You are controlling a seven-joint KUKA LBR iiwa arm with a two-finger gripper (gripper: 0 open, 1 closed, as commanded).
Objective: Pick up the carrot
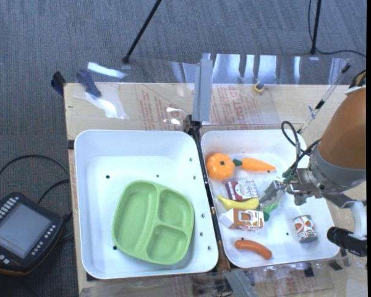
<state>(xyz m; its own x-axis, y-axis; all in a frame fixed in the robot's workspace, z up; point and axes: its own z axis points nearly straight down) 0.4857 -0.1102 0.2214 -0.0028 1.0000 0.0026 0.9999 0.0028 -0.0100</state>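
Reaching in from the right, over the right bin (315, 142), with the orange band above the wrist and the gripper (273, 193) low, near the middle of that bin. Cannot tell from this slant whether open or closed; nothing seen held there. Hanging just beside the right end of the banana (238, 203), with a small green piece (270, 208) under it.

Lying near the far wall of the right bin: the carrot (258, 164), orange, green end to the left, tip to the right, flat on the white floor. Apart from the gripper, which stands nearer to the camera and a little to the right. Just left of the carrot, almost touching its green end: a round orange pumpkin (220, 166).

Below the carrot: a small dark red carton (240, 189), then the yellow banana, then an orange and white box (247, 219), close together. At the near edge: a sausage (254, 248), lying alone. To the right of these: a small can (305, 228), tilted, near the right wall.

Sitting in the left bin (93, 147): a green tray (153, 221) with three compartments. On the floor at the left: a black handheld screen (20, 231) with a cable.
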